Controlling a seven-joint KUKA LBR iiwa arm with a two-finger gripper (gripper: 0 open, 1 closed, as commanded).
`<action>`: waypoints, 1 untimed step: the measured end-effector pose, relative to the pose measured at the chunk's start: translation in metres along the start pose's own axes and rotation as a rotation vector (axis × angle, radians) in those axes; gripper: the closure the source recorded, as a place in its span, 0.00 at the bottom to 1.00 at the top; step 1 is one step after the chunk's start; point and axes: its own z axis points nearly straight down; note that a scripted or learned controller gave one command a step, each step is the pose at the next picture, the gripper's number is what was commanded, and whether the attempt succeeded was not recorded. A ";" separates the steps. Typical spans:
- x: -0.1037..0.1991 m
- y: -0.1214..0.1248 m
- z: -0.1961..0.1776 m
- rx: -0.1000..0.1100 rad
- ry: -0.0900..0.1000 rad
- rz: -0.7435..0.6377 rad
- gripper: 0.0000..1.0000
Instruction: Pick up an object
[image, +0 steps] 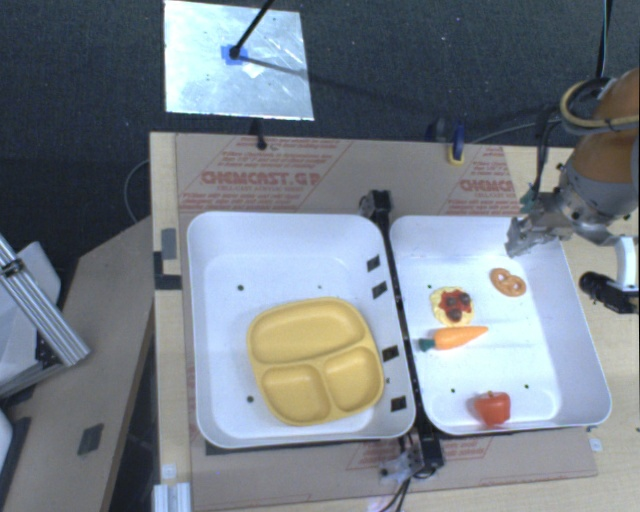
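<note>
Camera view: the pincer (522, 238), grip state unclear, hovers at the pretzel's (508, 283) one o'clock, likely lining up a grab.

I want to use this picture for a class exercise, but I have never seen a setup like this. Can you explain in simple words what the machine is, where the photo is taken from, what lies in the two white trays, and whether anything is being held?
The photo comes from one fixed camera above a bench, looking down at a slant. The grey and orange machine at the right is a robot arm; its gripper, a two-finger claw, hangs over the far corner of the right bin. I cannot tell whether it is open or shut, and I see nothing in it.

The left bin holds a yellow divided plate. The right bin holds small toy foods, lying apart: a pretzel, nearest the claw, a small pizza, a carrot and a red pepper.

The arm's job is to pick up one of these.
</note>
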 end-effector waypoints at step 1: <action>-0.001 -0.005 -0.054 -0.001 -0.001 0.000 1.00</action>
